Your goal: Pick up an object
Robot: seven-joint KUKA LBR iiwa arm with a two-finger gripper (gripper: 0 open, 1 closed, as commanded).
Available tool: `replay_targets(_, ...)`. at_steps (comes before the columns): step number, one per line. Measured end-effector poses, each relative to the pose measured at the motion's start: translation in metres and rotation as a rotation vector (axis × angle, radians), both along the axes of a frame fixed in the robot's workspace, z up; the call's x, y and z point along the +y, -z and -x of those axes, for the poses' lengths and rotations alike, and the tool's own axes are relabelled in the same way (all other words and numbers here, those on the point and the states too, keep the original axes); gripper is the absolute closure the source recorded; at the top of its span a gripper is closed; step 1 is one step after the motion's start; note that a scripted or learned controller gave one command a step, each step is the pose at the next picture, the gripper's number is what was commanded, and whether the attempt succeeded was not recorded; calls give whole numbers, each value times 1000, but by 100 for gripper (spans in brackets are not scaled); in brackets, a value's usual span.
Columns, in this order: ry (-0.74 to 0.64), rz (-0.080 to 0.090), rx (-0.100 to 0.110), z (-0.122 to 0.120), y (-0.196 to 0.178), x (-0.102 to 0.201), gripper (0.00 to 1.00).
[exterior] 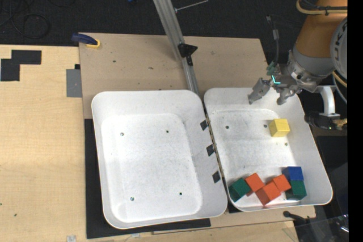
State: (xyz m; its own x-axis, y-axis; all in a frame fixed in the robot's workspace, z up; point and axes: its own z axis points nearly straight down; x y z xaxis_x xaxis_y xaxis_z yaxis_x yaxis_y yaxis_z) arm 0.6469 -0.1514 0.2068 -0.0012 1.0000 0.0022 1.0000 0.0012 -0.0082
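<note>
My gripper (267, 94) hangs over the far edge of the right bin (244, 107), its two fingers spread apart with nothing between them. A yellow cube (279, 127) lies in that bin, just below and to the right of the gripper. At the bin's near edge sit several blocks: a green one (240, 188), an orange one (254, 181), a second orange one (272, 189), a blue one (293, 173) and a dark green one (297, 190).
The left bin (147, 156) stands beside the right one, joined by black clips (209, 149). A slanted aluminium rail (170, 25) rises behind the bins. The orange-banded arm (320, 25) comes in from the right.
</note>
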Motion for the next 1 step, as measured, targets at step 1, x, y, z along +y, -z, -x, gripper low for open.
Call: replay_targets(1,-3,2,-5,-1,-3,0,0)
